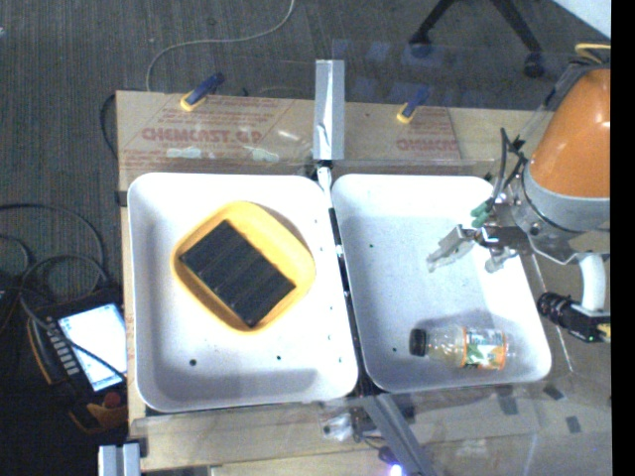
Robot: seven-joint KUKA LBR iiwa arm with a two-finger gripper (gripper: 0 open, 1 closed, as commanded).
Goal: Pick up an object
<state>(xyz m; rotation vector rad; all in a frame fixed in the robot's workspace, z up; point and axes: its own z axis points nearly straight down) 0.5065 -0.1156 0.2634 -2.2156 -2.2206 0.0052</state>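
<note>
The small bottle [461, 346] lies on its side near the front edge of the right bin [397, 216], dark cap toward the divider between the bins and label up; lying flat like this it offers its round body across its width, which I judge the easier grasp; the yellow dish [288, 241] with its dark ribbed insert [236, 272] sits near the middle of the left bin [159, 345], flat and broad, a harder thing to pinch; the arm [575, 152] leans in over the right bin's right edge, wrist tilted toward the bin's middle; the gripper [466, 249] hangs above the bin floor, well apart from the bottle, its fingers spread with nothing between them.
</note>
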